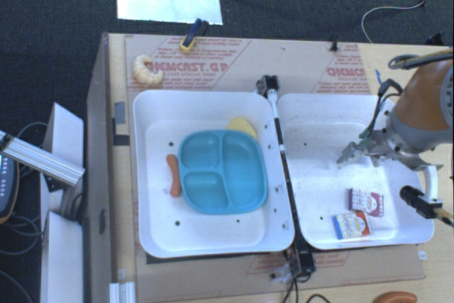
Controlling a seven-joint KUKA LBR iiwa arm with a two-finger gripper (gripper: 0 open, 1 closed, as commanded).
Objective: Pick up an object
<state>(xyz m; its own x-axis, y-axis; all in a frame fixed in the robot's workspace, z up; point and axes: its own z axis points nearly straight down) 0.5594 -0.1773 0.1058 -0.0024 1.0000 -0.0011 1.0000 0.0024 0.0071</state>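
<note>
Gripper [357, 151] hovers over the right bin [319, 110] – can't tell its state. Best bet: drop straight onto the small red-and-white carton [366, 201] nearby – square approach.

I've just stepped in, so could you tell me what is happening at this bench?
The arm reaches in from the right, its pincer hanging over the right bin. Two small cartons lie near that bin's front right corner, apart from the pincer. The left bin holds a blue divided tray with a sausage beside it. Nothing is picked up yet.
</note>
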